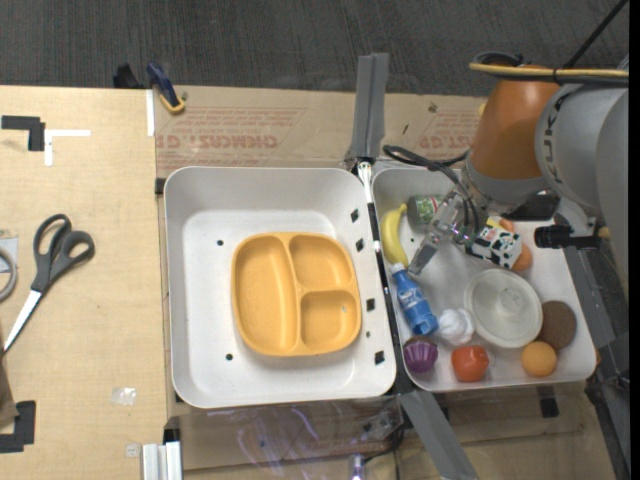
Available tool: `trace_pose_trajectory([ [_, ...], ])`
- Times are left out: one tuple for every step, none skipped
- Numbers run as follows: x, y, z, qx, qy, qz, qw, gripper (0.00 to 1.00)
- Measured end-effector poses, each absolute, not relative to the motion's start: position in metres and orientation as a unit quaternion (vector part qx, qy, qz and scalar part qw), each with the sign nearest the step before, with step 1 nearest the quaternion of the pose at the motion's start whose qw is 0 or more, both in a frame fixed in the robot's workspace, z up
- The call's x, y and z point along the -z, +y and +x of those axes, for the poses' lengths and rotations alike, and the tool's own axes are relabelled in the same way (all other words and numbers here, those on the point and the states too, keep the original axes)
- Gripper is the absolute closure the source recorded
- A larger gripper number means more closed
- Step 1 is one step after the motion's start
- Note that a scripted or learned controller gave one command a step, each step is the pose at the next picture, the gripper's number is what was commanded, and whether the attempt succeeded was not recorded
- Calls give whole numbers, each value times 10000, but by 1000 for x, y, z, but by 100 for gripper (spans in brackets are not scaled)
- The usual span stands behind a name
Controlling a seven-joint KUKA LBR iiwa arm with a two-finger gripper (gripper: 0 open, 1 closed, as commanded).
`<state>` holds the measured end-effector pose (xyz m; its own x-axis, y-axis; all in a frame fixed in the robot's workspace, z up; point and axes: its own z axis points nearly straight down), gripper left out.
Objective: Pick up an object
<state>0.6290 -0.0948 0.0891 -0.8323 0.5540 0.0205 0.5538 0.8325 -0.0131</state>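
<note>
Nearest, along the right bin's (578, 298) front wall: purple cup (420, 355), tomato (470, 362), orange (539, 358); behind them, blue bottle (412, 303) and banana (393, 234), with the end effector (440, 236) poised low beside both, apparently to pick, grip state unreadable.

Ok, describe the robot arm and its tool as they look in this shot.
The arm is a thick, rounded, light grey body with a glossy orange band above the wrist. Black cables loop off the wrist. The tool is a small metallic assembly ending in slim dark grey fingers.
</note>
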Motion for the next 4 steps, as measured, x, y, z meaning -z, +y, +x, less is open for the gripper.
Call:
trace_pose_trajectory([
  [-94, -148, 599, -2, -9478, -3190, -22, 0],
  [-141, -197, 649, -1, -9329, -3601, -40, 0],
  [-94, -151, 651, 1, -9096, -4155, -22, 0],
  [-93, -97, 650, -1, -8783, -4781, -12, 0],
])
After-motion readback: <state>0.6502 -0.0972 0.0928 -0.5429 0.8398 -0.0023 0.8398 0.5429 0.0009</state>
